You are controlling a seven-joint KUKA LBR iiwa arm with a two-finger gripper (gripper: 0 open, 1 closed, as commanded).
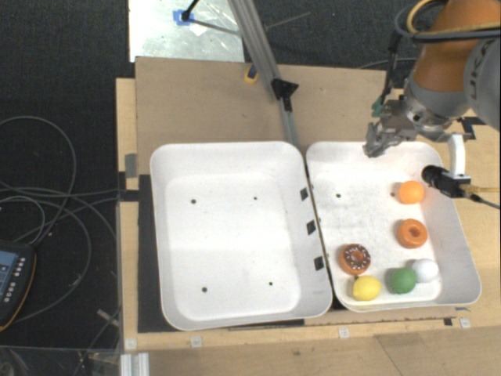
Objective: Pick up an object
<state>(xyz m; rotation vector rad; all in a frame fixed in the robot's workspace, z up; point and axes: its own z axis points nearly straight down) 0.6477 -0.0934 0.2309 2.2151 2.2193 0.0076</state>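
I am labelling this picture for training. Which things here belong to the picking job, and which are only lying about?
For the job:
- claw
- orange ball
- orange ring
- chocolate donut
- yellow ball
- green ball
- white ball
- right bin

Just lying about:
- left bin
- cables
- handheld controller

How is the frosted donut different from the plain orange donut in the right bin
The frosted donut has dark brown icing with pale sprinkles; the plain orange donut is one even orange. The frosted donut lies near the right bin's left wall, beside the yellow ball; the plain orange donut lies further right, below the orange ball. Both are rings lying flat, similar in size.
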